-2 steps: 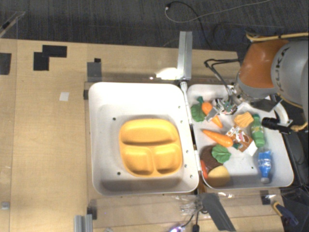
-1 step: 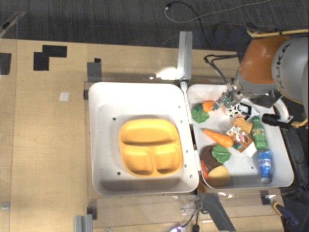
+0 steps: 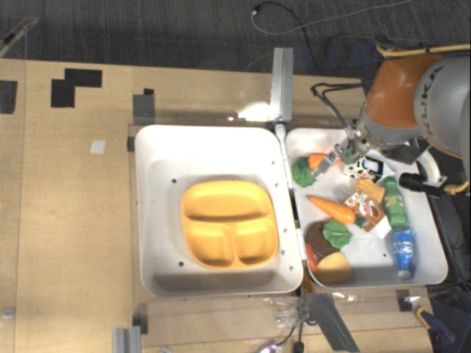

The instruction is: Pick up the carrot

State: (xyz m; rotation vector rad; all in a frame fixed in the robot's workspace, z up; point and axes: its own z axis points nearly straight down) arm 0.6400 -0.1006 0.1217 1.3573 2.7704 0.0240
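Carrot [image 3: 333, 209]: you see it lying on the floor of the right bin [image 3: 434, 271], near the bin's middle, its tip pointing toward the divider between the bins. Your hand [image 3: 340, 155] sits at the bin's upper part, just beside a smaller orange piece [image 3: 316, 160] and a green leafy item [image 3: 302, 173]; whether it is spread or pressed together cannot be told. The carrot lies apart from the hand, lower in the bin. Crowding the carrot: a printed packet [image 3: 370, 212] touching its thick end, a second green item [image 3: 337, 234] just below it, a dark brown round object [image 3: 318, 239] and a yellowish potato-like lump [image 3: 333, 266]. Farther right stand a green item [image 3: 395, 208] and a blue bottle [image 3: 402, 250]. The left bin [image 3: 154, 197] on the counter [image 3: 66, 219] holds a yellow sectioned tray [image 3: 227, 221].
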